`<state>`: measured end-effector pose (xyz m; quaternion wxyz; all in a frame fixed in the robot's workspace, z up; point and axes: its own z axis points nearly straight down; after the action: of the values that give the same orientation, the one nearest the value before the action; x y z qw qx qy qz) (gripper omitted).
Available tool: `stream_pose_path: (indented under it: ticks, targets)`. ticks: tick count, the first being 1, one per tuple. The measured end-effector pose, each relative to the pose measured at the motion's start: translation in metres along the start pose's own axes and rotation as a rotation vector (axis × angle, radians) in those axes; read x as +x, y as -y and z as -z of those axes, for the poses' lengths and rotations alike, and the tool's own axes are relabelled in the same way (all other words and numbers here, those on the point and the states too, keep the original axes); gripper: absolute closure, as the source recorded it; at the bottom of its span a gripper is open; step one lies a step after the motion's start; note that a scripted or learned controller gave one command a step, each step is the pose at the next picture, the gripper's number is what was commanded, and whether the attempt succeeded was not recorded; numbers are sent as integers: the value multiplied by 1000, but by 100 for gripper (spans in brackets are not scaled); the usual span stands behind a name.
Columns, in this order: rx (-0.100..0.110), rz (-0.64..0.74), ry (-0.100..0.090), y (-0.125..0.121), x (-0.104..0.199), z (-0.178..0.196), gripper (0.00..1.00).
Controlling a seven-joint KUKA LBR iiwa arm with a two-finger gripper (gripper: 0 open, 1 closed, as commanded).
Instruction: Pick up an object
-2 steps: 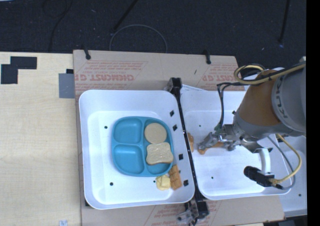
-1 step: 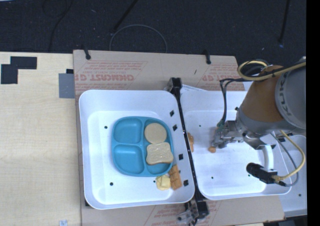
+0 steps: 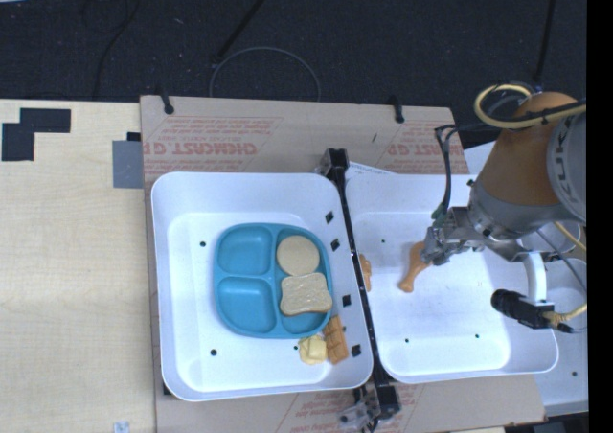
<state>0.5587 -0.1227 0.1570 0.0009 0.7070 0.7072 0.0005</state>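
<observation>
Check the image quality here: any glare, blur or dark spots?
Camera view: lighting even and soft, only faint shadows inside the shallow white right bin; its white floor looks nearly washed out; the divided blue plastic plate reads sharp; the gripper and the small orange-brown piece at it are slightly soft; the top of the picture is very dark.

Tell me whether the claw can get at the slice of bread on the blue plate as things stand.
Probably yes. The slice of bread lies uncovered on top of the blue plate in the left bin, open from above. The claw sits over the right bin, so it must cross the divider.
</observation>
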Motion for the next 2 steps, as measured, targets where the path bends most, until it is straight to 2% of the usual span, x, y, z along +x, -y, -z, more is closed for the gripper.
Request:
stream_pose_path:
  ticks: [1, 2]
  targets:
    - [0, -3, 0, 0, -9, 46, 100]
    - [-2, 1, 1, 3, -13, 108, 100]
